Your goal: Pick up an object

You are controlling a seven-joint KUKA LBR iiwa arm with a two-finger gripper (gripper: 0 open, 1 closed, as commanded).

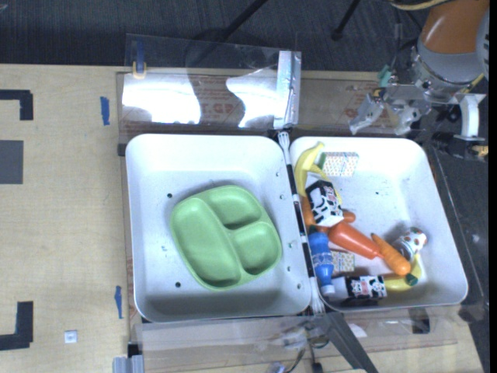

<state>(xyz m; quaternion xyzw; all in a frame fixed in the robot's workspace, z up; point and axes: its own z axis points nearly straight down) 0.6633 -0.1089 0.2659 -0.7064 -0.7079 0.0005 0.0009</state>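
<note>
Camera view, pincer [386,117] above right bin [446,208]

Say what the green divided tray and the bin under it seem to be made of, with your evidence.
Green tray: probably moulded plastic, matte, judging by its even colour and soft rounded compartments. Left bin: likely smooth white plastic with rounded corners, though coated metal is possible.

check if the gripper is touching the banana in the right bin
Apart. The camera view shows the gripper above the right bin's far rim, with bare white floor between it and the banana.
</note>
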